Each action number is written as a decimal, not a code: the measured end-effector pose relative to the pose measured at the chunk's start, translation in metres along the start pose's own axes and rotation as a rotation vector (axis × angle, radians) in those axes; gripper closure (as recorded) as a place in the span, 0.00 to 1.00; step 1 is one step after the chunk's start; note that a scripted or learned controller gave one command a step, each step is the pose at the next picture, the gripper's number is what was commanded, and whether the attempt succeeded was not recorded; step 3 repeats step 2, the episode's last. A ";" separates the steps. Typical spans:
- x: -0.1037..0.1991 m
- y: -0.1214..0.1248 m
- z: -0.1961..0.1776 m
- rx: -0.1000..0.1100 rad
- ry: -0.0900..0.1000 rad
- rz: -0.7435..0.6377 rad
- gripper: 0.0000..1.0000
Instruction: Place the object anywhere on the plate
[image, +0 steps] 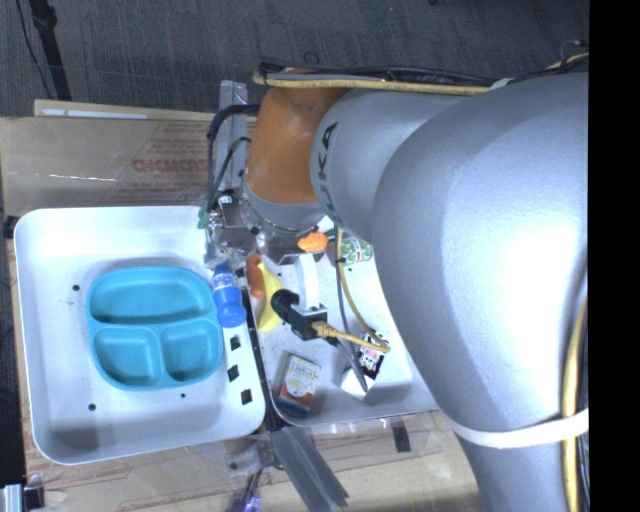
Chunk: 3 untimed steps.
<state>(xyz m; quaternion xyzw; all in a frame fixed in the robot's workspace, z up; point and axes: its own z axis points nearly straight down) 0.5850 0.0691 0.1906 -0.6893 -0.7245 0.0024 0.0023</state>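
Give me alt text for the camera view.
A grey arm with an orange band reaches over two white bins. The left bin holds a blue divided plate; the right bin holds cluttered small objects, including a small box.

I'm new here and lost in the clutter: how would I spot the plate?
Look at the left white bin, away from the big grey arm. The plate lies flat in its middle. It is bright blue, with one long compartment and two small ones, far larger than the little blue bottle at its right edge.
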 end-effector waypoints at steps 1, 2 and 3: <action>0.043 -0.024 0.048 0.000 0.000 -0.241 1.00; 0.042 -0.024 0.047 0.000 -0.001 -0.241 0.00; 0.042 -0.024 0.047 0.000 -0.001 -0.241 0.00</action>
